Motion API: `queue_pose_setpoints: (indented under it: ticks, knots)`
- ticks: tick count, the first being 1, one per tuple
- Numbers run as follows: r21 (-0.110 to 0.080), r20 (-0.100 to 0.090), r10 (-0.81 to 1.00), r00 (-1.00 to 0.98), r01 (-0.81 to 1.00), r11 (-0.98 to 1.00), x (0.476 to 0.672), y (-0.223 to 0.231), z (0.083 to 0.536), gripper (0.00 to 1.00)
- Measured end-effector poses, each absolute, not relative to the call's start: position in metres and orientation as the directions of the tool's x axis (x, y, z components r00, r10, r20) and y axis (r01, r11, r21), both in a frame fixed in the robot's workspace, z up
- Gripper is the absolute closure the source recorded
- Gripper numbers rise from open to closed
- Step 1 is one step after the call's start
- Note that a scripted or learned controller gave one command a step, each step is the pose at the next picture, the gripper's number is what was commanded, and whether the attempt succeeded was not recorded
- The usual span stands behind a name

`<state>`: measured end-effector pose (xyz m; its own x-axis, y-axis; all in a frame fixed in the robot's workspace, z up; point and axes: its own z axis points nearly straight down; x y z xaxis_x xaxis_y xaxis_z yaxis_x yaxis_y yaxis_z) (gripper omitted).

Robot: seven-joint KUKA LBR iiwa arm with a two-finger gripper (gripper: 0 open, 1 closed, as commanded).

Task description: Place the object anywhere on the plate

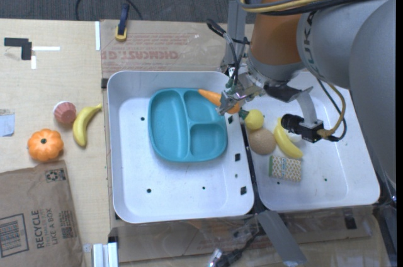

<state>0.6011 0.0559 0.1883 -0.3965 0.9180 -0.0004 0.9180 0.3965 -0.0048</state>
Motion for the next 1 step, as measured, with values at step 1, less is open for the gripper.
queue_pose_setpoints:
  ticks: [1]
  knots:
    - [-0.005, 0.000, 0.918, -0.396, 0.918, 0.396, 0.6012, 0.0557, 0.1885, 0.00]
